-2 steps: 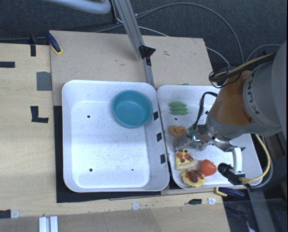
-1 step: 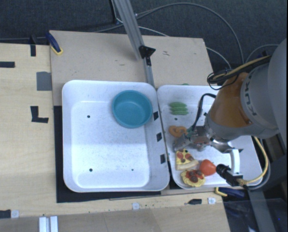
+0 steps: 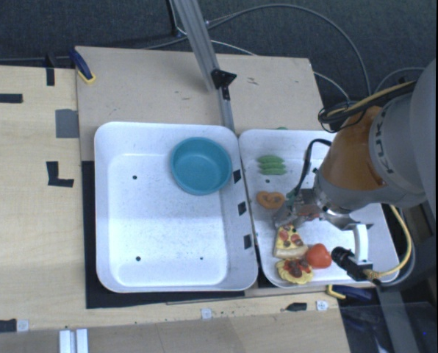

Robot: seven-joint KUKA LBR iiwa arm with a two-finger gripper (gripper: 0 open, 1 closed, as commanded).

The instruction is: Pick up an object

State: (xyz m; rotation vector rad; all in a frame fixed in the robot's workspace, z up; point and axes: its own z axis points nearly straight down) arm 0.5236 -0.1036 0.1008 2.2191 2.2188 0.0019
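Gripper (image 3: 291,213) low in right bin (image 3: 384,241); grip state unreadable. Just below gripper: pizza slice toy (image 3: 288,243), likely light, rigid, flat; pinch across narrow edges.

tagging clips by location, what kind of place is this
Probably a robotics lab test bench, not a kitchen: a grey arm reaches over two white bins, toy food such as a pizza slice lies in one, and cables trail behind.
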